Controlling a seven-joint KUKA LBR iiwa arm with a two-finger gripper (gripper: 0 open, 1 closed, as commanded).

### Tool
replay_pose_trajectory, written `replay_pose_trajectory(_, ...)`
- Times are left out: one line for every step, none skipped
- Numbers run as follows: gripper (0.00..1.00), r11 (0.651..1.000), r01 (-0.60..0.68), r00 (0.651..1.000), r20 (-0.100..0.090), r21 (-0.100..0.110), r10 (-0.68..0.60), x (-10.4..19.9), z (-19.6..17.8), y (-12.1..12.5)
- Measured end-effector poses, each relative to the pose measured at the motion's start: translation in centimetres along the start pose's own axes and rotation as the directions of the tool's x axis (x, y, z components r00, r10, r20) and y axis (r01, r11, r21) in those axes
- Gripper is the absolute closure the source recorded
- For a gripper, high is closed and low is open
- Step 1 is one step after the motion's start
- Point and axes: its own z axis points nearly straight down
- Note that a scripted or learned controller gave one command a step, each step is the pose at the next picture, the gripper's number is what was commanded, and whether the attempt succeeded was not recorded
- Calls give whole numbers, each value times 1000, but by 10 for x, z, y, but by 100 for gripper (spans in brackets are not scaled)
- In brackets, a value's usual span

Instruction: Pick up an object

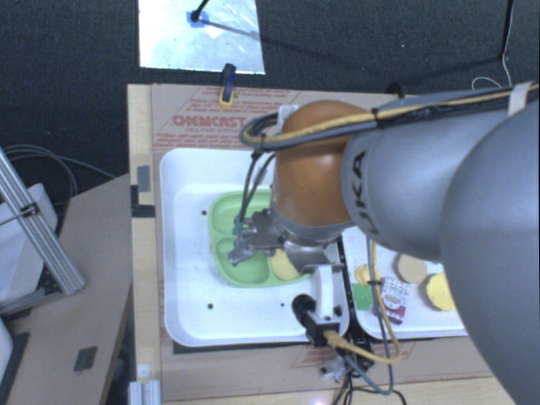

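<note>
Green object (pixel 226 226) (one) in left bin (pixel 187 226), jaws (pixel 243 250) over it, grip state unclear

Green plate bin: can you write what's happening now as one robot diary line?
gripper: over green plate | fingers: unclear | plate: in left bin | yellow piece: on plate
</note>
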Motion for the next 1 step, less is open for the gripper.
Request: replay_pose_trajectory(0, 1000, -11, 1000, 3, -9, 11, -85, -8, 34)
